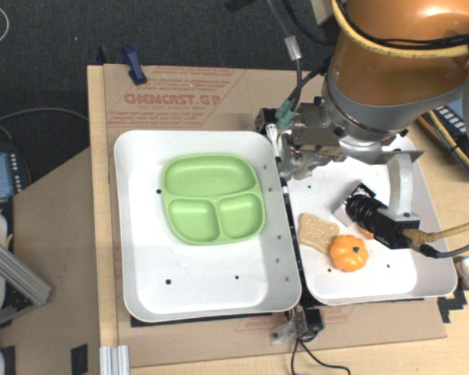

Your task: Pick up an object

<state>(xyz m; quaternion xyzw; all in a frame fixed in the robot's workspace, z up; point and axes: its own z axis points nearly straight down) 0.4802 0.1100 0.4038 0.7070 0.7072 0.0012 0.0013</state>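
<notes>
Grey gripper (313,156) hangs at the right bin's (422,287) upper left; I cannot tell its state. Below lie a tan cracker (318,232) and an orange pumpkin (349,253), probably light, smooth plastic. Grab the pumpkin's round sides.

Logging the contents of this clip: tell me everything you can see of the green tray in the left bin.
The green tray is a pale green divided plate with rounded corners, matte and plastic-looking. It has three compartments: one wide one along the far side and two smaller ones along the near side, all holding nothing. It lies flat, right way up, slightly turned, in the far half of the left bin, resting on the bin floor. Nothing else touches it.
</notes>
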